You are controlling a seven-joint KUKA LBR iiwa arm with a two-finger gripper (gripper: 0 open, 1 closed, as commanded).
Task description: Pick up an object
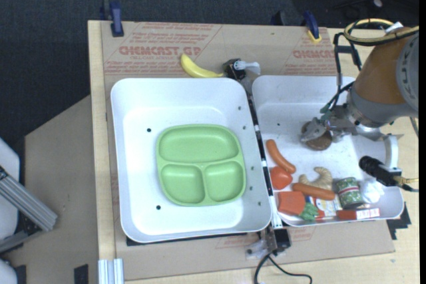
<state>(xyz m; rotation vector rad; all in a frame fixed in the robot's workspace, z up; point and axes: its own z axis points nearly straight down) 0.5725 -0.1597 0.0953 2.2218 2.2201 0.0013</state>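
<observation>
My gripper (315, 131) hangs low over the upper middle of the right bin (293, 93), reaching in from the right. A small brown rounded object (321, 141) lies right under it, touching or nearly touching it. I cannot tell whether it is gripped. Closer to the front of this bin lie a red sausage (280, 155), a red pepper-like piece (280, 179), a tan knobbly piece (318, 176), an orange stick (315, 191), a small can (347, 193), an orange block (291, 203) with a green bit (310, 212), and a flat red-and-white pack (358, 213).
The left bin (133, 110) holds a green divided plate (200, 164). A yellow banana (199, 69) lies on the cardboard behind the left bin, outside both bins. The back part of the right bin shows bare white floor.
</observation>
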